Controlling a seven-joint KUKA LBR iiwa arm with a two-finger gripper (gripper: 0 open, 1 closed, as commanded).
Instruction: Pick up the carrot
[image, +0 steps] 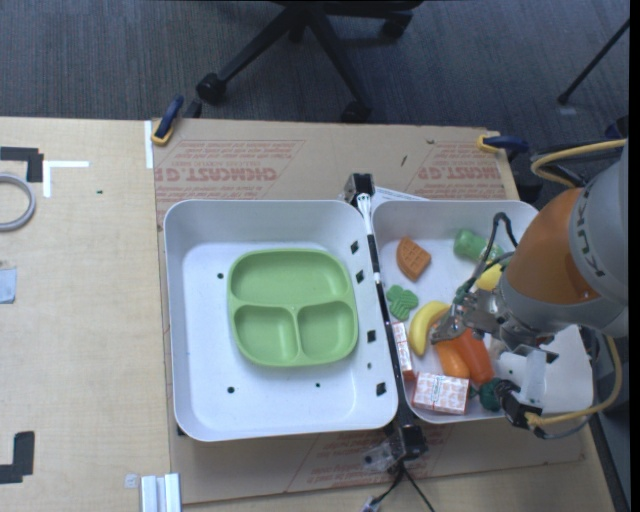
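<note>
Nearest you, the right bin (395, 215) holds one box (441, 392) at 6 o'clock, one carrot (464, 357) just above it under the gripper (468, 322) — you cannot tell its finger state — and one banana (427, 325). One green tray (293, 306) fills the left bin (200, 330).

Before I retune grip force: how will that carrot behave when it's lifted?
The carrot looks like smooth moulded plastic, so probably stiff, light and somewhat slippery. Its tapered, rounded shape may let it roll or squirt sideways. It lies crowded between the banana and small box, which may get nudged.
</note>
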